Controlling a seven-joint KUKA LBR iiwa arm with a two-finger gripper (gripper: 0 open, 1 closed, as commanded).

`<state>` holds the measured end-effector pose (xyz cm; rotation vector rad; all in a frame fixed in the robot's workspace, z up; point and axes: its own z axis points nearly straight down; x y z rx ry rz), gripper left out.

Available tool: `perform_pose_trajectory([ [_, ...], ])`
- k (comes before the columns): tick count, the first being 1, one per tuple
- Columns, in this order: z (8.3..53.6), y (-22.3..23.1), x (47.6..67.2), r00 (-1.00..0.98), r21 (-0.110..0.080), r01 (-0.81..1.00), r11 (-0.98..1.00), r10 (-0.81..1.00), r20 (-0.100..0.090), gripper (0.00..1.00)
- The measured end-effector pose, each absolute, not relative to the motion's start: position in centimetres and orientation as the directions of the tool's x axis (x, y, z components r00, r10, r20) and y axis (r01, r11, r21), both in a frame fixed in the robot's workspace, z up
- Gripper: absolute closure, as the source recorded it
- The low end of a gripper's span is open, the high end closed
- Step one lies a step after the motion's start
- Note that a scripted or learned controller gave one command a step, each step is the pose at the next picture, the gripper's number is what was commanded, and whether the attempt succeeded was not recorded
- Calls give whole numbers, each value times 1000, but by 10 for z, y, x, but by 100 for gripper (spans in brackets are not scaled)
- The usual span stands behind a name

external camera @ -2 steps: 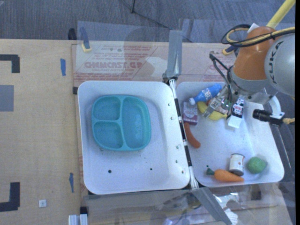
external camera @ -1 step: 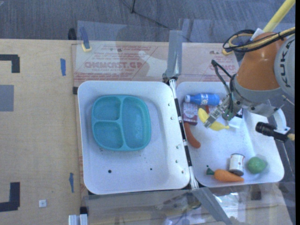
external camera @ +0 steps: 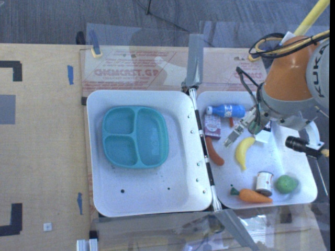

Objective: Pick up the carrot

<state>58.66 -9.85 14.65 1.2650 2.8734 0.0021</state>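
Camera view looks down on the desk with two white bins. Nearest to us, at the front edge of the right bin, lies the carrot, orange with a green end. A small can sits just behind it, touching or almost touching, and a green ball is just beside the can. Farther back is a banana and a red sausage. Above the banana hangs the pincer. Its fingers look a little way apart and nothing is between them. The carrot is well apart from the pincer, nearer to us, with the banana in between. I think the job is just at the start: the reaching step. Next the pincer needs to go over the carrot, turn to fit across it, and come down without bumping the can. Farthest back lies a blue bottle. The left bin holds a blue plate.
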Motion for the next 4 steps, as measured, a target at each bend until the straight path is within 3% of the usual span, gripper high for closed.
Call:
perform_pose_trajectory([
  [1,89,-144,558,-641,7,768,641,768,-8,0],
  [2,101,-147,561,-637,14,771,637,771,-19,100],
  [3,174,-100,522,-524,2,852,524,852,-2,100],
  [4,174,-100,522,-524,3,852,524,852,-2,0],
])
